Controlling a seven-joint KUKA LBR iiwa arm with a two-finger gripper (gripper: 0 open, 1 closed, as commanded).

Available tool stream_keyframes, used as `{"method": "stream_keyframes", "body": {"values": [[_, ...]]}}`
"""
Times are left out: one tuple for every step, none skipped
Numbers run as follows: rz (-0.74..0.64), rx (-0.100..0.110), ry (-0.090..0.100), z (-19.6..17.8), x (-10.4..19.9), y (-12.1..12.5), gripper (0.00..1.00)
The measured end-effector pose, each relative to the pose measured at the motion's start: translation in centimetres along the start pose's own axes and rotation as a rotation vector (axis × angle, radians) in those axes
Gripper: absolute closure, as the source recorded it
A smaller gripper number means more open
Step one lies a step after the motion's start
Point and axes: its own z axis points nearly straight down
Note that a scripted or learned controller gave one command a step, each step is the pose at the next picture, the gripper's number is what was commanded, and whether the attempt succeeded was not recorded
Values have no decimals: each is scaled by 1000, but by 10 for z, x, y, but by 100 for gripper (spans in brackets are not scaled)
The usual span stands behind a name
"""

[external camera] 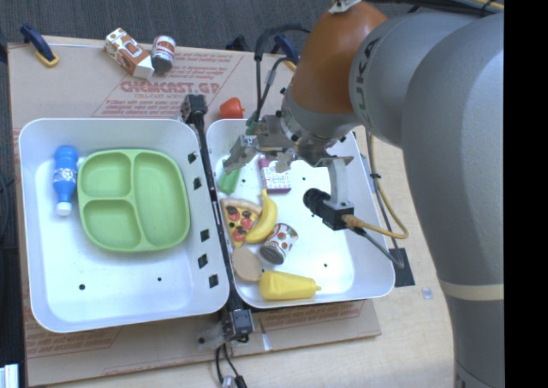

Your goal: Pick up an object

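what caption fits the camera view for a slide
KUKA arm reaching over the right bin of toy food, green divided plate in the left bin.

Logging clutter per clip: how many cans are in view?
2. One small can stands on the cardboard behind the left bin, beside a small carton. Another can lies in the right bin, by the banana. The arm may hide more.

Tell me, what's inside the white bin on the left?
The left bin holds a green divided plate, its three sections bare, and a blue bottle lying beside it. Anything under the plate is hidden.
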Motion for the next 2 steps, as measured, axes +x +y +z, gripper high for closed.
{"method": "stream_keyframes", "body": {"values": [[1,3,0,101,-63,34,0],[-3,2,0,90,-62,35,100]]}}
